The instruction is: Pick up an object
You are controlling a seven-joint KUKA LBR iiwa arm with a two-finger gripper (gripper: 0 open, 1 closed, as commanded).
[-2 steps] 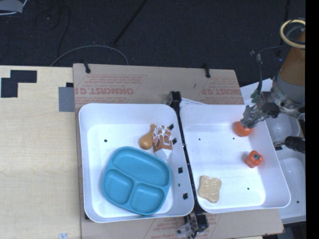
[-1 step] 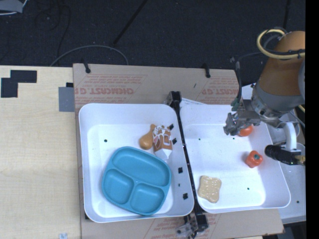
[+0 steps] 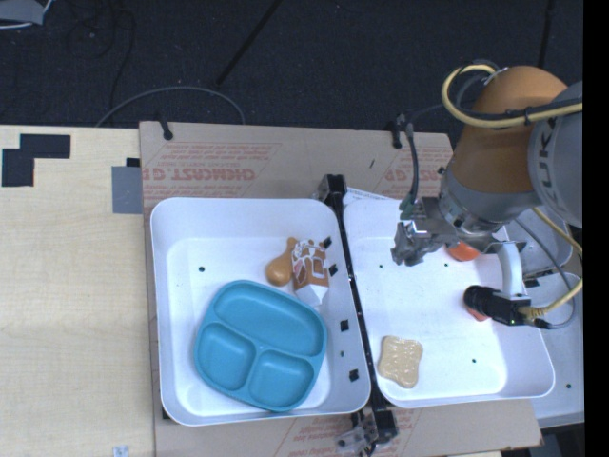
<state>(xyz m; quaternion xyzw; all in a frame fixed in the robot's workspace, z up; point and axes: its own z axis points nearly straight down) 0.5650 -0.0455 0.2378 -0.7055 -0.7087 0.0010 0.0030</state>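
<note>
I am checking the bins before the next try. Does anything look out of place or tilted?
The blue divided tray lies askew in the left bin, turned at an angle to its walls. A gingerbread-like toy leans beside it near the divider. In the right bin, the tan waffle-shaped piece lies flat.

a dark floor (image 3: 285, 36) fills the top of the view, with thin black cables (image 3: 171, 98) looping across it. on the left sits a pale wooden table surface (image 3: 67, 303) bearing black and grey square markers (image 3: 124, 187). a brown cardboard sheet (image 3: 247, 165) with reversed red print lies flat on the bench. lighting is even and soft.
</note>
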